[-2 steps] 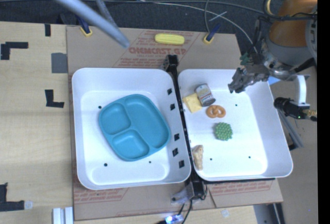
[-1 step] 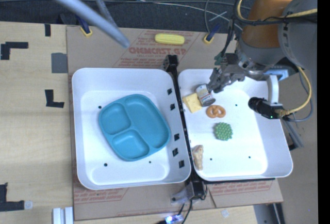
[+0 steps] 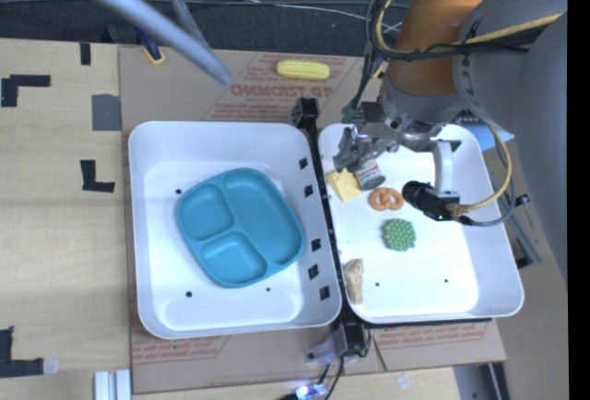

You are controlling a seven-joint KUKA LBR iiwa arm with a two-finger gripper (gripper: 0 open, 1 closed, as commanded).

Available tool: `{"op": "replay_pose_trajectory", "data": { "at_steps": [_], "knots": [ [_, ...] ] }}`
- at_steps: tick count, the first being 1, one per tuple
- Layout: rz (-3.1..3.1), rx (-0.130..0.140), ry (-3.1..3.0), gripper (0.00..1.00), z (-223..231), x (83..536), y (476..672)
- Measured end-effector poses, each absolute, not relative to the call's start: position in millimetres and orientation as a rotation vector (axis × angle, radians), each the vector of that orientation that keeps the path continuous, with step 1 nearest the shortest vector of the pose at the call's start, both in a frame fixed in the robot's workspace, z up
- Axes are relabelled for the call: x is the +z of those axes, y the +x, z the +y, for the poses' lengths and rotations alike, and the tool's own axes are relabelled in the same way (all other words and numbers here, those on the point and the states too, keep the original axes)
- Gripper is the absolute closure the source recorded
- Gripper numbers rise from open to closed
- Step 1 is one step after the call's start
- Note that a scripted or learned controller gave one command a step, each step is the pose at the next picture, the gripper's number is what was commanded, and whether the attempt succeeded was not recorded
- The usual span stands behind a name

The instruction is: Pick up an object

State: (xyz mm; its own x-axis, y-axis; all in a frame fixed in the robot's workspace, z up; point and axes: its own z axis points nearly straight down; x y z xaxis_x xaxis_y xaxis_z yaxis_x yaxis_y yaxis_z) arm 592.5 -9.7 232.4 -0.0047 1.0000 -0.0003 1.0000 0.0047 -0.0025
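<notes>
In the right bin [image 3: 461, 288], a pale yellow wedge [image 3: 343, 186] lies near the left wall. Beside it to the right sits an orange pretzel [image 3: 385, 199], with a green knobbly ball [image 3: 399, 234] below that. A small beige piece [image 3: 353, 278] rests near the bin's front left corner. My gripper [image 3: 359, 164] hangs low over the upper left of this bin, right above the yellow wedge and just left of the pretzel. Nothing is visibly held in it.
The left bin [image 3: 152, 205] holds a blue divided plate [image 3: 240, 225]. A yellow oblong toy [image 3: 302, 69] lies on the cardboard behind the bins. The arm's orange band [image 3: 442, 6] and cables loom over the right bin's back edge.
</notes>
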Motion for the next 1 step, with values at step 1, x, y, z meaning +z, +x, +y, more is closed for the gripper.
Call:
{"op": "replay_pose_trajectory", "data": {
  "at_steps": [1],
  "knots": [
    [-2.229, -0.001, -2.211, 1.00, 52.4, 234.3, 600.7]
  ]
}}
